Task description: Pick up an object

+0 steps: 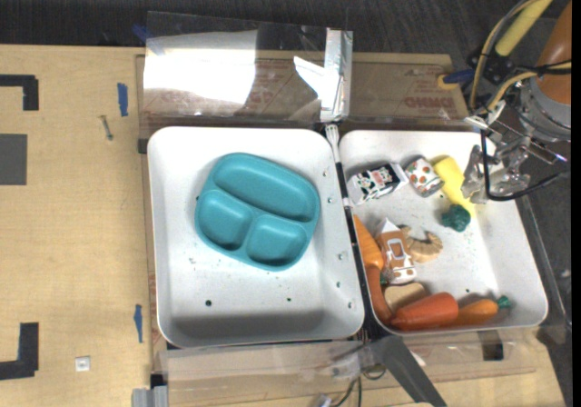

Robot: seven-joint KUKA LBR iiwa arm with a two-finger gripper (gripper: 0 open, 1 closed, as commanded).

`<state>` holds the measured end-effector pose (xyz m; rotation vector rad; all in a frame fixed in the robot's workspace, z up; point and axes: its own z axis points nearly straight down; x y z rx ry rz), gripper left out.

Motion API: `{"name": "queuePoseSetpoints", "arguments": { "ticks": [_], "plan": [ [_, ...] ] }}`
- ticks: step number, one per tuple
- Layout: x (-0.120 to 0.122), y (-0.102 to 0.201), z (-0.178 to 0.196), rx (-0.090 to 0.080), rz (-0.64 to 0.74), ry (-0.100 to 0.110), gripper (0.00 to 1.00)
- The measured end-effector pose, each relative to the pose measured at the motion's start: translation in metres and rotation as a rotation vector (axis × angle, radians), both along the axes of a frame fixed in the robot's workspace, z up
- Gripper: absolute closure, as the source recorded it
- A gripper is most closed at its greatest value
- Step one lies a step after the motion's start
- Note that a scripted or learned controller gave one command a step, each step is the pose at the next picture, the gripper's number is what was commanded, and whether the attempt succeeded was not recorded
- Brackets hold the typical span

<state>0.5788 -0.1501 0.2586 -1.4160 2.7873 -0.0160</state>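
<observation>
My gripper (490, 185) hangs over the far right corner of the right bin (531, 255), open, with nothing between its fingers. Its left finger (472, 174) stands right beside a yellow toy (447, 174), and a small teal-green ball (457, 217) lies just below that. Further left lie a black-and-white toy (374, 181) and a red-spotted white toy (420, 175). Along the near wall rest an orange carrot (425, 310) and a smaller carrot with a green top (479, 309). A tan and white toy cluster (406, 251) sits mid-bin.
The left bin (172, 242) holds a teal divided plate (257, 209). An orange strip-shaped toy (367, 249) lies along the right bin's left wall. Clear plastic sheeting (245, 78) stands behind the bins. Yellow and black cables (508, 28) run down to the wrist at the upper right.
</observation>
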Motion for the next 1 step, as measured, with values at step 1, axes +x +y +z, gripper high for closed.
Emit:
{"name": "queuePoseSetpoints", "arguments": {
  "ticks": [1],
  "plan": [
    [-0.0025,0.0001,-0.0069,0.004,-0.001,0.013,0.00]
  ]
}}
